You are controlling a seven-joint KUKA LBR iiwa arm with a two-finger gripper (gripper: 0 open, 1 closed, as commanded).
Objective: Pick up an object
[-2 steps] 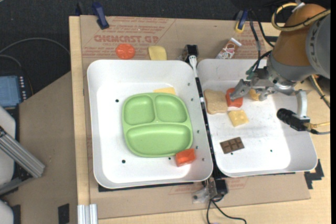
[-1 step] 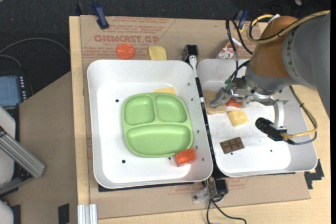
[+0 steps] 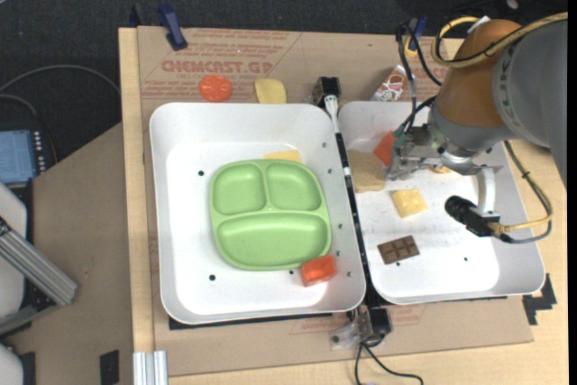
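My gripper [image 3: 407,161] is low over the back left part of the right bin [image 3: 469,279]. A red block [image 3: 385,147] lies just left of it, touching or nearly touching the gripper body. A tan flat piece [image 3: 365,172] rests beside the bin's left wall. Just in front of the gripper lies a pale yellow block [image 3: 408,202], and a brown chocolate bar [image 3: 398,249] lies nearer the front. The grey arm with its orange band [image 3: 473,81] hides the back right of this bin.
The left bin [image 3: 176,194] holds a green divided plate [image 3: 268,214], an orange block [image 3: 317,270] at its front and a pale yellow piece [image 3: 283,156] behind it. On the cardboard behind the bins sit an orange disc [image 3: 215,87], a yellow piece [image 3: 270,91] and a small packet [image 3: 389,86].
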